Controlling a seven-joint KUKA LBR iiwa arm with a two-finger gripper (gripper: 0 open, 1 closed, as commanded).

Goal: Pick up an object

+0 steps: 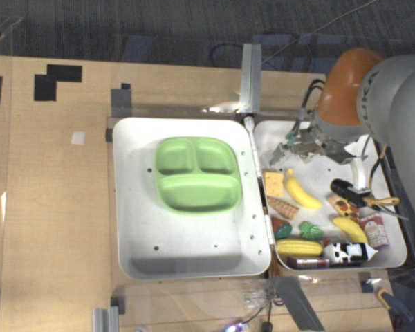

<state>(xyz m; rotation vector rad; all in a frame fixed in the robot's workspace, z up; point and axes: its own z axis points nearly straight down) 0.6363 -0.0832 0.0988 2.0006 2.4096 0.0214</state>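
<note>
Well off to the hand's [295,144] left lies the left bin [135,247] with its green divided plate [196,173], while the hand hangs over the right bin's [399,254] far end, whether released or clenched I cannot tell. Just below the hand lies a banana [301,191], with an orange cracker [272,184] beside it

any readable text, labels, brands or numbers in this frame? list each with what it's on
No text can be read.
Small can in the right bin: its red and white label is too blurred to read.
Black and white item near the front wall: no legible marks.
Green divided plate in the left bin: plain.
</note>
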